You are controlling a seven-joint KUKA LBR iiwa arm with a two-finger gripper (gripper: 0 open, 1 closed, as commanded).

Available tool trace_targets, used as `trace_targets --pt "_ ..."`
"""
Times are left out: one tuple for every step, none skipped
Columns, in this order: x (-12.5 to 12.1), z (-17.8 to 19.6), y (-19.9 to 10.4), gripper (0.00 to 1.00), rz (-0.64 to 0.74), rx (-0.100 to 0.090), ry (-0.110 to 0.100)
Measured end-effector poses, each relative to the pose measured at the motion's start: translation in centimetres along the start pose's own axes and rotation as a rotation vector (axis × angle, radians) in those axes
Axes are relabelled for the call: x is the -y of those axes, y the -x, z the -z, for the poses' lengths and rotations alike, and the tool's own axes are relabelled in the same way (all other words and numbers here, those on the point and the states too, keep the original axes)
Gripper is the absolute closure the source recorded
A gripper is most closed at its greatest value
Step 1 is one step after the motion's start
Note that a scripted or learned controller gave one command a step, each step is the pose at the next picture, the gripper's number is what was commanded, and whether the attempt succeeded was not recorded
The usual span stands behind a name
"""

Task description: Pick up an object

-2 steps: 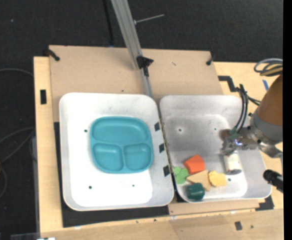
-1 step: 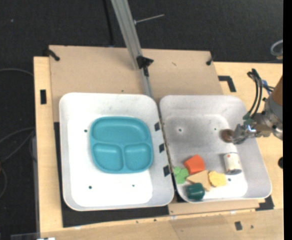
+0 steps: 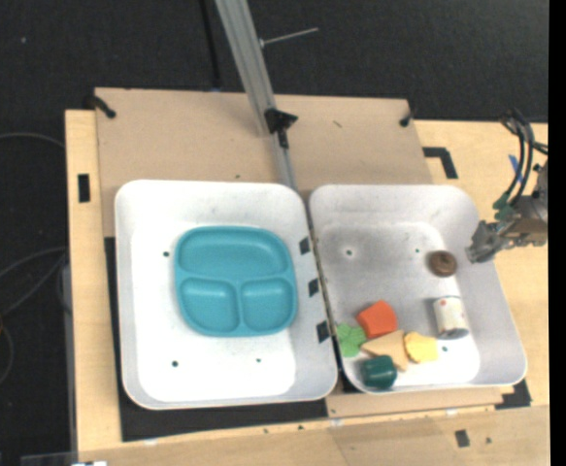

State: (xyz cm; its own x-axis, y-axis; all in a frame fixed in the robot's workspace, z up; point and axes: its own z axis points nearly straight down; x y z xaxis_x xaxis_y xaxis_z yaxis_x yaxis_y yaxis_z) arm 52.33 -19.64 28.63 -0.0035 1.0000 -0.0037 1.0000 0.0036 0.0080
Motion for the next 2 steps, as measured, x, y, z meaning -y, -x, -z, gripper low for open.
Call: trace_targets --pt "-0.5 0.4 -5.3 1.00 0.004 -0.004 -0.005" --pt "-0.6 -1.6 -10.4 1.00 0.003 -0.004 -0.007"
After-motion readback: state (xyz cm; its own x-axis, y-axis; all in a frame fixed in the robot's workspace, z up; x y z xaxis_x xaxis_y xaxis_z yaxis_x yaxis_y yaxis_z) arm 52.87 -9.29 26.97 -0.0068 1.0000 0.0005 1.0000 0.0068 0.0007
